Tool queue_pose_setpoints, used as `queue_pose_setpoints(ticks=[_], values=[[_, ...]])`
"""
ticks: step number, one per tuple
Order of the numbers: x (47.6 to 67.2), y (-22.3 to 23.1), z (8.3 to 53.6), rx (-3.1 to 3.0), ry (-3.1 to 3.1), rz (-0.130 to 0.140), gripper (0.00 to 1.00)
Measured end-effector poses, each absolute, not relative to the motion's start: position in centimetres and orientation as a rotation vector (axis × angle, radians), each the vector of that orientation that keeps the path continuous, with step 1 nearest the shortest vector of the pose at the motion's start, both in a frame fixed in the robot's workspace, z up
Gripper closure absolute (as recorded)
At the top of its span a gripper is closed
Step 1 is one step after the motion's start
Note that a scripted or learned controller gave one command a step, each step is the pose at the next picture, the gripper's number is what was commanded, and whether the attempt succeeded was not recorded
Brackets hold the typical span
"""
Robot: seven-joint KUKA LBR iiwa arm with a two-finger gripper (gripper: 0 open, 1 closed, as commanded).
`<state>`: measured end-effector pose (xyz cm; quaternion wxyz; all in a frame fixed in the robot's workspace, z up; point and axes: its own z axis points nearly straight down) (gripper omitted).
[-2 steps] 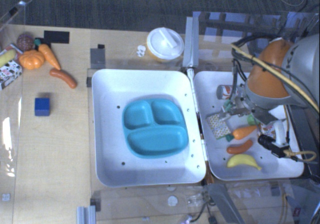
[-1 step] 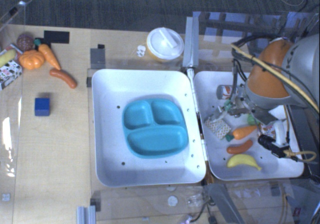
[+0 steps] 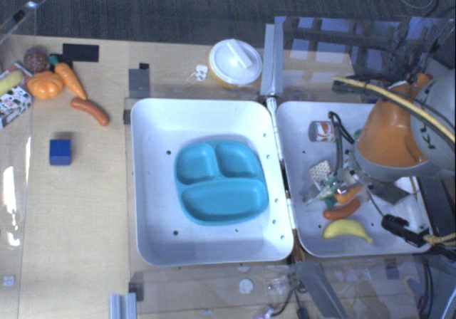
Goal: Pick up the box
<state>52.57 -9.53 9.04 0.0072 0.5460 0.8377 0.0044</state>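
A small pale patterned box (image 3: pixel 320 170) lies in the right bin (image 3: pixel 306 239), near its middle left. My gripper (image 3: pixel 338 186) hangs low over the bin just to the right of and below the box, in a cluster of small items. The orange band of the arm (image 3: pixel 388 136) rises behind it and hides part of the bin floor. I cannot make out whether the gripper touches the box.
A yellow banana (image 3: pixel 348 230) and a red sausage (image 3: pixel 342 211) lie just below the gripper, and a can (image 3: pixel 322 131) lies above. The left bin (image 3: pixel 153 168) holds a blue divided tray (image 3: pixel 221 181). Toy food (image 3: pixel 60 82), a blue cube (image 3: pixel 60 152) and a white lid (image 3: pixel 235 63) rest on the bench.
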Motion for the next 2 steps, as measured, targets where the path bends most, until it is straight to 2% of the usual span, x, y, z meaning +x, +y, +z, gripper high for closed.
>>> queue_pose_setpoints(ticks=[1,2], values=[[57.2,-9.7,8.9,1.968,2.434,0.011,0.0],[57.4,-9.7,10.2,1.961,2.431,0.016,1.0]])
